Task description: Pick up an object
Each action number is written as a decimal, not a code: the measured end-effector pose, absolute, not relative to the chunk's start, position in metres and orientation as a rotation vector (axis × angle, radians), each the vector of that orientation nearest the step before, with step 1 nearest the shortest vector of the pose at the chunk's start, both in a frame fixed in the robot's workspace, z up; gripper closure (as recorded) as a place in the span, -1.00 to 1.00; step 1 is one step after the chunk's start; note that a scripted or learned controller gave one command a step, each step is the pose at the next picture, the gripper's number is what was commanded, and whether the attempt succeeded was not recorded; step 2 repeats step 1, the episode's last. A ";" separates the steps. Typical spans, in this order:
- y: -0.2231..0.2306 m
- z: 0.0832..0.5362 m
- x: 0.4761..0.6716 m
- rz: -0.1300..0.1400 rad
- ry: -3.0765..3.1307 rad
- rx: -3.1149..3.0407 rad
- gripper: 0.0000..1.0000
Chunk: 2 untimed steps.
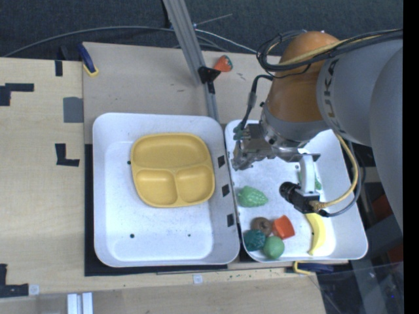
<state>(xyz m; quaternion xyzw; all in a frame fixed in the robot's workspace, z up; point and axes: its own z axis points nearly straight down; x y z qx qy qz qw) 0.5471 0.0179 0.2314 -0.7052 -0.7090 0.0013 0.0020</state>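
Green, orange and yellow toys crowd the near end of the right bin (357, 241): a round green ball (273, 247) touching a teal lump (255, 240), a brown ring (262, 225) just behind them, an orange block (283, 227) beside the ring, and a banana (317, 233) lying lengthwise toward the bin's right side. A little farther in, a pale green leafy toy (251, 196) sits near the bin's left wall. Above it, at the far left part of the same bin, hangs the end effector (245, 150), and whether it is open or closed cannot be told from this angle; nothing can be seen between its tips. The leafy toy lies just nearer than the end effector, apart from it. In the left bin (105, 175) rests a yellow divided tray (173, 169). Beyond both bins, on the desk (137, 77), a small orange and green toy (223, 63) lies by a grey pole (186, 31).
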 end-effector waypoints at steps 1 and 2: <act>0.074 0.223 0.538 0.003 -2.227 -2.211 1.00; 0.074 0.223 0.538 0.003 -2.227 -2.211 1.00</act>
